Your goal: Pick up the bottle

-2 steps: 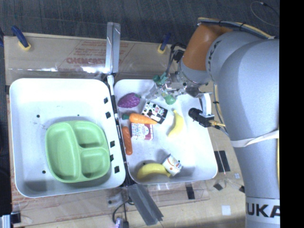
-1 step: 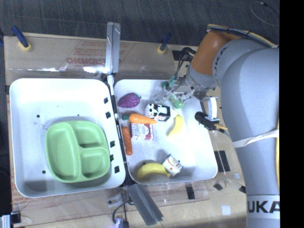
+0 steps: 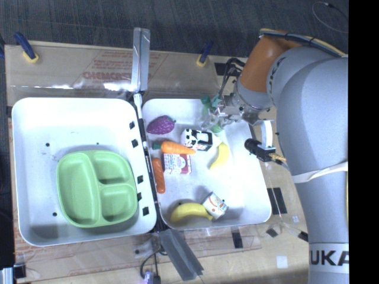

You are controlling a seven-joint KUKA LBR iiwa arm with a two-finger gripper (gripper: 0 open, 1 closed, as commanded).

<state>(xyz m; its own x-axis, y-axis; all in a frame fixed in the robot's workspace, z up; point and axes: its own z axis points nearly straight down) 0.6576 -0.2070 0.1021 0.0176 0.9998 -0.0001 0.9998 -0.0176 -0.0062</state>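
1. We saw two blue clamps [image 3: 26,47] on the cardboard sheet behind the bins, one at the far left and one [image 3: 205,53] near the middle.
2. The left bin [image 3: 35,123] held a green divided tray [image 3: 98,188] lying flat toward its front.
3. A grey divider strip [image 3: 141,61] stood where the two bins met.
4. In the right bin [image 3: 249,200], along its left wall, an orange sausage-like piece [image 3: 158,175] lay lengthwise, and a purple bunch of grapes [image 3: 161,124] sat behind it.
5. A carrot [image 3: 176,148] lay just in front of the grapes, touching the top of a small pink-and-white carton [image 3: 177,164].
6. A black-and-white cow toy [image 3: 198,139] sat just right of the carrot's tip.
7. A yellow banana [image 3: 188,212] lay at the front of the bin, with a small can [image 3: 215,206] touching its right end.
8. A second, paler banana [image 3: 220,156] lay near the middle, just right of the cow.
9. The bottle [image 3: 212,112], clear with a green cap, stood at the back of the right bin, beside the cow.
10. The gripper [image 3: 225,112] hung right against the bottle; we could not tell how it was set or whether it had the bottle.
11. The grey arm [image 3: 308,117] with its orange band [image 3: 260,64] came in from the right.
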